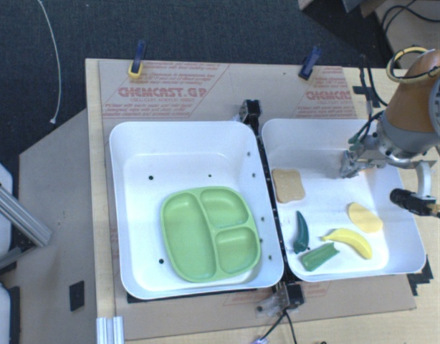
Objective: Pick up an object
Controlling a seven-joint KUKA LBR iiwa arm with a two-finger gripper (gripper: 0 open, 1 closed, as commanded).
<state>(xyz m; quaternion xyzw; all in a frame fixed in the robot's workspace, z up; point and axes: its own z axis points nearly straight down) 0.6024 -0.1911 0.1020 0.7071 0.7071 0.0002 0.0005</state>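
Yellow banana [352, 242] lies below our hand [349, 166]; we cannot tell whether that hand is wide or narrow.

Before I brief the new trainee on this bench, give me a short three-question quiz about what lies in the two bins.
1. True or false: the green plate lies in the left bin.
2. Which lies nearest the bread slice? A) banana B) dark green pepper C) blue clamp
3. Fill in: the tool hovers over the ___ bin.

Key: 1 true; 2 B; 3 right.
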